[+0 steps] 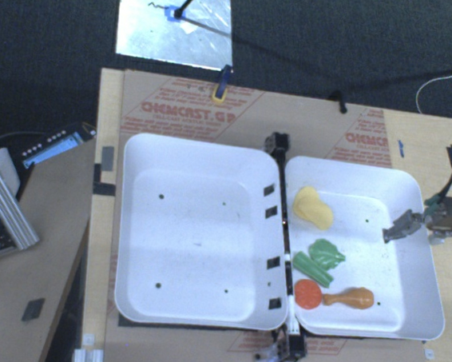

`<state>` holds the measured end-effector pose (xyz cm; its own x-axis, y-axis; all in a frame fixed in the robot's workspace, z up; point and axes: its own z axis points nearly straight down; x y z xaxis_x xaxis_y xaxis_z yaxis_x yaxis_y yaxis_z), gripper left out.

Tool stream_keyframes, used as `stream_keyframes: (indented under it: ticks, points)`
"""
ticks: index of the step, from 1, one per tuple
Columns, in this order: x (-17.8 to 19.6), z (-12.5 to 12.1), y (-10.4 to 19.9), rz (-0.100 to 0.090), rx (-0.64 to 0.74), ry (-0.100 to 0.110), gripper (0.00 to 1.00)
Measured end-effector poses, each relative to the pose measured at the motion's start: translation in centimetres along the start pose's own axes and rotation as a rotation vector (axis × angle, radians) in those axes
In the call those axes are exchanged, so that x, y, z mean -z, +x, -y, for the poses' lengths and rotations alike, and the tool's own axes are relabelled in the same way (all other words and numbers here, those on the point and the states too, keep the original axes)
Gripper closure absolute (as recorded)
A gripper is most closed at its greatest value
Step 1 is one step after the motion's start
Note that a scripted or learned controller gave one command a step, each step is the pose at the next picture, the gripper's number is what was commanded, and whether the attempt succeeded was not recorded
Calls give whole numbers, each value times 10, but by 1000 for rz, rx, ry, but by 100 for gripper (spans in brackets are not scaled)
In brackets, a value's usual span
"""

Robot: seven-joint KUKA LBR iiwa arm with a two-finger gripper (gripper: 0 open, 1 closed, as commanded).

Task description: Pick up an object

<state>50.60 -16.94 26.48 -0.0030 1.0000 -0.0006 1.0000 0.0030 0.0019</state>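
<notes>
My tool [398,228] sits at the right edge of the right bin [425,273], over its upper right part, with nothing between its tips as far as I can see. Can't tell from this angle whether it's spread or pressed together; it reads as a small dark grey shape against the white.

Candidates, all in the right bin, left half:
- yellow object [313,208], upper left, near the divider between bins
- green object [320,258], below the yellow one, roughly mid-bin
- red round piece [307,294], lower left, just beside the green one's lower end
- orange-brown club shape [350,298], touching or nearly touching the red piece, lying flat along the bottom wall

Left bin [132,231] has no candidates I can make out. Both bins rest on the worktop [241,109].

Progress, my read: early. Nothing lifted, every item lies on the bin floor, tool well apart from all of them. Left to do: pick a target, travel left across the bin, descend, close, lift. Yellow object looks the easiest, since it stands clear of the rest. The red/orange/green cluster is tight, so there's a risk of nudging a neighbour.
</notes>
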Motion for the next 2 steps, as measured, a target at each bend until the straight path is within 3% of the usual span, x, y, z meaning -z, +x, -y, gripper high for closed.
stream_keyframes:
  ticks: [1, 2]
  points:
    - [11, -1, 0, 1, 3, -4, 100]
    - [130, -21, 16, 3, 5, -13, 100]
